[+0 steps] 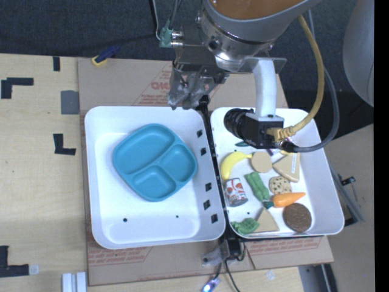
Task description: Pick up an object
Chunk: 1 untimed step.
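Claw [189,93] is seen at upper centre, above the bins' far edge; grip state cannot be told. Banana [233,162] lies lower right of it, in right bin [325,181], curved long axis running diagonally.

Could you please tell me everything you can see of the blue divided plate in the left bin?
The blue divided plate is a light blue tray that looks like smooth plastic, with rounded corners and raised ridges splitting it into three compartments, none holding anything. It lies flat, right side up and turned at a slant, on the floor of the left white bin, toward its upper middle. Only the bin floor touches it.
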Each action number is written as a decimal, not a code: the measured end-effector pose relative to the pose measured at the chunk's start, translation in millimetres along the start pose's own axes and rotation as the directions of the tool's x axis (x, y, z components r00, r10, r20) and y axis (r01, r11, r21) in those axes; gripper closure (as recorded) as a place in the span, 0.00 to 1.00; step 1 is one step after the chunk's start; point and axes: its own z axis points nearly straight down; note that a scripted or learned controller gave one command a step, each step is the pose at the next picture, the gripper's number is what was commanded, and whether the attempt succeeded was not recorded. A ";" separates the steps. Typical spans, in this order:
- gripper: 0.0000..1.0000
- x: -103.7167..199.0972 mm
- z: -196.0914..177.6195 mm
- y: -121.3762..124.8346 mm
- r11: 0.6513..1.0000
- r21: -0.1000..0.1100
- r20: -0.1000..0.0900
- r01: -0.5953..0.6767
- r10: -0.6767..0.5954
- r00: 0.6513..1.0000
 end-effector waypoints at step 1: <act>1.00 -23.6 205.6 5.3 1.000 0.018 0.009 -0.006 0.006 1.000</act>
